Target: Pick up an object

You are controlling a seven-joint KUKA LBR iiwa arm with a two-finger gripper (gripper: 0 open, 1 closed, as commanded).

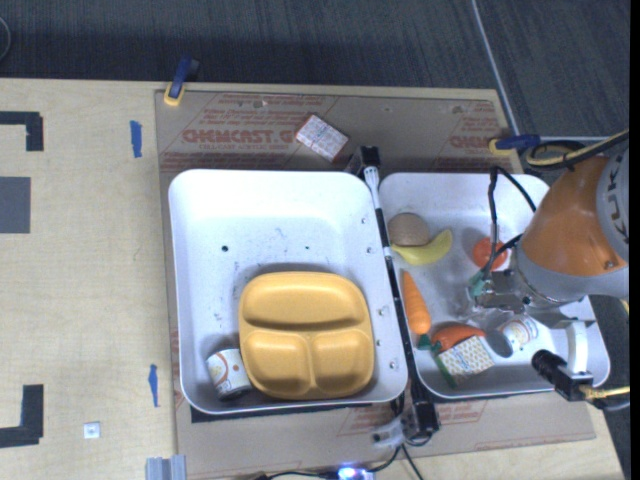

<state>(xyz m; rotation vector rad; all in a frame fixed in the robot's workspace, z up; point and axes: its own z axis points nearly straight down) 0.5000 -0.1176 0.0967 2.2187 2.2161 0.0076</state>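
Nearest the camera, a small cup touches the yellow divided tray in the left bin. In the right bin, the gripper, its state impossible to tell, hangs over a carrot and crowded toys; it may nudge neighbours. Farther back lies a banana.

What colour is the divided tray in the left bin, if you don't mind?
Yellow-tan all over; the tray shows best in the camera view.
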